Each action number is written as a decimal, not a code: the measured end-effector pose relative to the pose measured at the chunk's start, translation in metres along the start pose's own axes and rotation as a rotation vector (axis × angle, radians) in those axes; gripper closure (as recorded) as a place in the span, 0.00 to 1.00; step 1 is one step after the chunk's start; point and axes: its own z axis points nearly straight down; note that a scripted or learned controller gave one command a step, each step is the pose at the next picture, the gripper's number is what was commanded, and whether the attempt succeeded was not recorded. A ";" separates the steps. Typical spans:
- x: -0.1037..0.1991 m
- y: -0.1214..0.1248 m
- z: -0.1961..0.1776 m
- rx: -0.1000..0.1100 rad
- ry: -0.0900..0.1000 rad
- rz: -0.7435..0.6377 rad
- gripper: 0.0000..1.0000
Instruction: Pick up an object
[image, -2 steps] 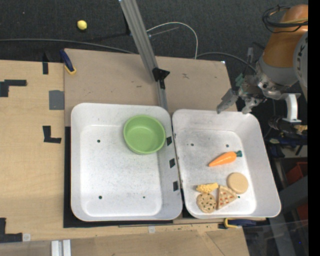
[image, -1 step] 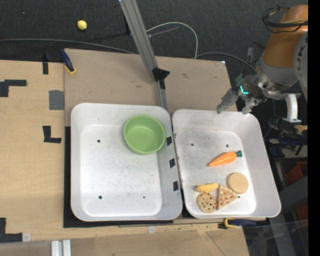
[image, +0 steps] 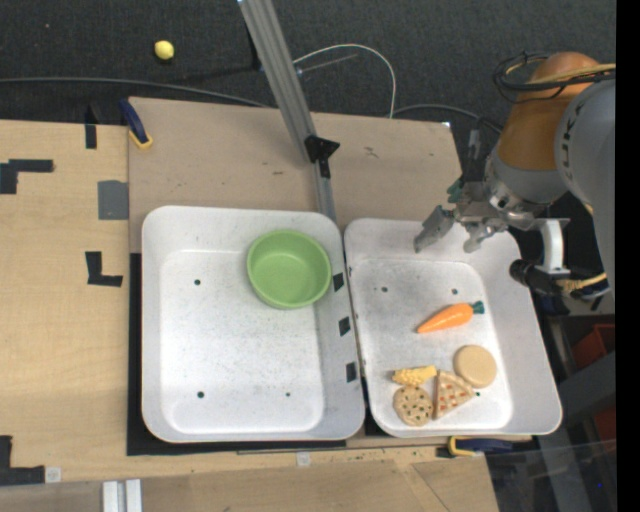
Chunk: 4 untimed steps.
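Over the right bin's far edge: the end effector (image: 455, 232) is poised, fingers spread, with nothing seen between them.
Arm: reached in from the right, with the orange band (image: 530, 130) above the wrist.
Right bin (image: 385, 250): a carrot (image: 445, 318) is seen near its middle; nearer and to the right, a round biscuit (image: 475, 365); along the near edge, a small yellow piece (image: 414, 376), a round cracker (image: 412, 404) and a wedge-shaped slice (image: 452, 392), packed close together, some touching.
Left bin (image: 180, 330): a green bowl (image: 289, 268) is set at its far right corner.
Worktop (image: 60, 300): both bins are carried side by side.
Step in hand: judged as the approach; no object has been gripped, and the end effector is held well apart from every item.
Likeliest target: the carrot, being closest to the end effector and standing clear of the others.
Next move: the end effector would need to be carried nearer over the carrot, turned so the fingers straddle its narrow width, lowered to the bin floor, and closed.
Risk: the tapered, rounded body may be squeezed out sideways if gripped off-centre.
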 end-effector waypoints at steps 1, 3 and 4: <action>-0.001 -0.001 0.065 0.001 0.000 0.000 0.00; 0.001 -0.001 0.086 -0.005 -0.002 -0.001 1.00; 0.005 0.007 0.026 -0.013 -0.002 0.001 1.00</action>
